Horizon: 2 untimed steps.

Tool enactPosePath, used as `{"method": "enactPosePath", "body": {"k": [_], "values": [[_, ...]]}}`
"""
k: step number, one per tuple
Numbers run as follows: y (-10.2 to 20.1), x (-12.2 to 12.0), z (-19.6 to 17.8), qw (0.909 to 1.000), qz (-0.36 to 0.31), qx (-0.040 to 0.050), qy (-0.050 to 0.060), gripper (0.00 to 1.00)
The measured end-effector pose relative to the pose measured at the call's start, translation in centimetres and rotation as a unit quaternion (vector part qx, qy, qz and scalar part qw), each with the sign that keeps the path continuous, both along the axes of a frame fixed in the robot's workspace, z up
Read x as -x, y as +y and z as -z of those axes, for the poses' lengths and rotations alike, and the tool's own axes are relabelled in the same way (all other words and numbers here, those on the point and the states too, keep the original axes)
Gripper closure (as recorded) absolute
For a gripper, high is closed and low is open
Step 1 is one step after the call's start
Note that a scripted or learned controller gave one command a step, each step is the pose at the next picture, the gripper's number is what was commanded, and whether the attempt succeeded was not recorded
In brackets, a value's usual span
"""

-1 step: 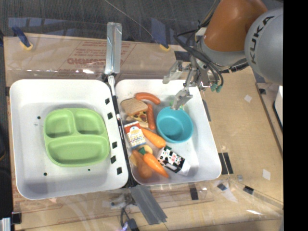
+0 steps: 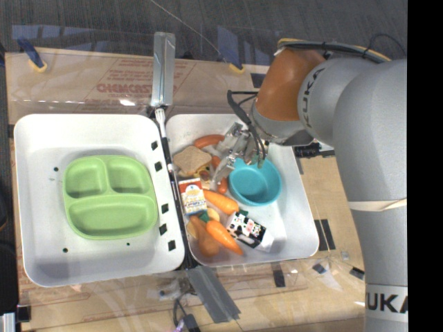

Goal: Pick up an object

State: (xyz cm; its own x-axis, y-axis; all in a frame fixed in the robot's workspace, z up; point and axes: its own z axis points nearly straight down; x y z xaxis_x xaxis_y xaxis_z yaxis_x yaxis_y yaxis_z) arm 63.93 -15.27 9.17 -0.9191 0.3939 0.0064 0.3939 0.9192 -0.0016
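L bin (image 2: pixel 34 185) on the desk (image 2: pixel 83 81): holds a green divided plate (image 2: pixel 109 196), 3 compartments, lying flat about mid-bin. A metal bar (image 2: pixel 163 71) runs along the divider between the bins, toward the far edge.

R bin (image 2: pixel 304 220) is crowded. Nearest the divider: a brown bread slice (image 2: pixel 192 160) at the back-left, w/ an orange-red sausage-like piece (image 2: pixel 208 142) just behind it. In front of the bread, a small juice carton (image 2: pixel 194 198), lying flat. Beside and below it, 2 carrots: one (image 2: pixel 221 202) angled next to the carton, another (image 2: pixel 221 235) nearer the front edge, touching a brownish item (image 2: pixel 203 237) at the front-left corner. A black-and-white cow-pattern carton (image 2: pixel 248 229) lies just R of the front carrot. Teal bowl (image 2: pixel 255 182) sits upright mid-bin, R of the carrots.

Claw (image 2: pixel 235 159) is low over the R bin, betw. bread and bowl, by the bowl's back-left rim. Can't tell if it's apart or together; nothing visibly gripped. Grey arm w/ orange band (image 2: pixel 287 85) comes in from the R.
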Motion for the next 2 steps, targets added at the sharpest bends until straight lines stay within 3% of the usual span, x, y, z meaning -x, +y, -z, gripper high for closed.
{"method": "enactPosePath", "body": {"k": [1,2], "values": [[0.4,-0.3,-1.2,1.0,-0.005,-0.0009,-0.002,1.0],[6.2,-0.9,-8.4,0.9927,0.12,0.0008,-0.006,1.0]]}}
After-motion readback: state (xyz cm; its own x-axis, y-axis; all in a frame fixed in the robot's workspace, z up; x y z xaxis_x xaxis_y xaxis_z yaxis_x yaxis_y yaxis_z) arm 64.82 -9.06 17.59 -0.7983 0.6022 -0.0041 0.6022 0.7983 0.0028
